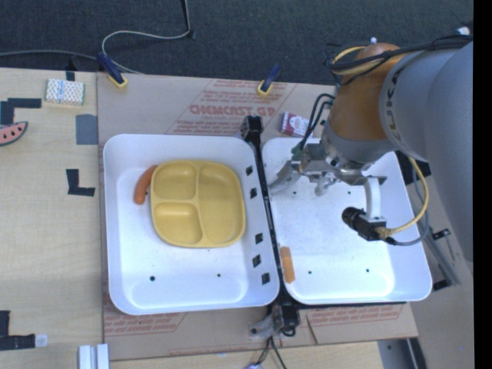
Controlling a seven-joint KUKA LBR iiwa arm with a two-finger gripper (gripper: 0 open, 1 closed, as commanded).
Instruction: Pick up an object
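A grey robot arm with an orange band (361, 106) reaches from the right over the right shallow white bin (400, 283), its metal pincer (307, 177) hanging low above the bin's upper left part; whether the pincer is open or closed cannot be told. A small orange carrot-shaped piece (287, 264) lies against that bin's left wall, near its lower corner, well apart from the pincer. In the left shallow white bin (184, 290) a yellow plastic divided plate (197, 204) rests with an orange sausage-shaped piece (142, 184) touching its left edge.
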